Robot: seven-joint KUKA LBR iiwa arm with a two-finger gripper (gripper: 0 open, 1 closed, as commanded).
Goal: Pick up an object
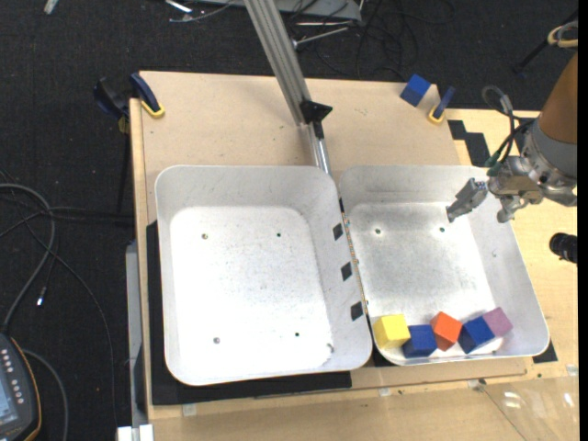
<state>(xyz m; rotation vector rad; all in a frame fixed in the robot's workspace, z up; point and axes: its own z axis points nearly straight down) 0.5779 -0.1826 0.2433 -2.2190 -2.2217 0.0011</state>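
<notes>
Resting on the wooden surface (239,127): two shallow white bins, side by side. Left bin (243,274): no contents listed. Right bin (432,265): five small blocks, clustered along the near rim. Count by colour: one yellow block (391,329); two blue blocks, one (421,340) just beside the yellow and one (476,333) further right; one orange block (447,328) between the two blue ones; one purple block (498,321) at the right end. One more blue block (416,88) sits outside the bins, at the surface's far right corner. End effector (485,202): one, above the right bin's far right edge, fingers spread, pinching nothing, well apart from the blocks.
</notes>
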